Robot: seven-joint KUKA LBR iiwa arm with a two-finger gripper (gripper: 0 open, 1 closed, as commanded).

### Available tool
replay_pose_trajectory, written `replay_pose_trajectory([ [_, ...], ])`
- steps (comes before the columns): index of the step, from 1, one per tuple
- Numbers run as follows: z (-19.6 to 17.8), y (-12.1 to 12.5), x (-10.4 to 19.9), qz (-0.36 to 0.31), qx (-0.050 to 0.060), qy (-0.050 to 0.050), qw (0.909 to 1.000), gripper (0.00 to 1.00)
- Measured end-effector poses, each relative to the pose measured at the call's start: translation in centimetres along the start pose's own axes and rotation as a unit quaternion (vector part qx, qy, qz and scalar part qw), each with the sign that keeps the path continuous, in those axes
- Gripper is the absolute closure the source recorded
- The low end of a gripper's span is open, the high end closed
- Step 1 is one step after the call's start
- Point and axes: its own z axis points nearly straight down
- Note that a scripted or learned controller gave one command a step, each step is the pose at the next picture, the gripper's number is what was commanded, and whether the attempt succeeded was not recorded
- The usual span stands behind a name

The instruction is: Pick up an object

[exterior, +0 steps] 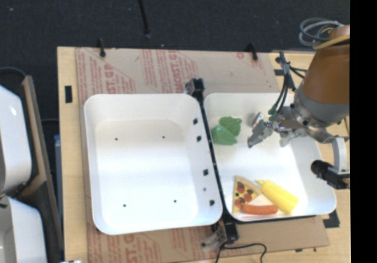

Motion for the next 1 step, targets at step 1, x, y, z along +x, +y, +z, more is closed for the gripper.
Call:
replay_pose_trajectory([
  [1, 8.39, 5.95, 0.29, 0.0, 0.004, 0.0, 1.0, 0.0],
])
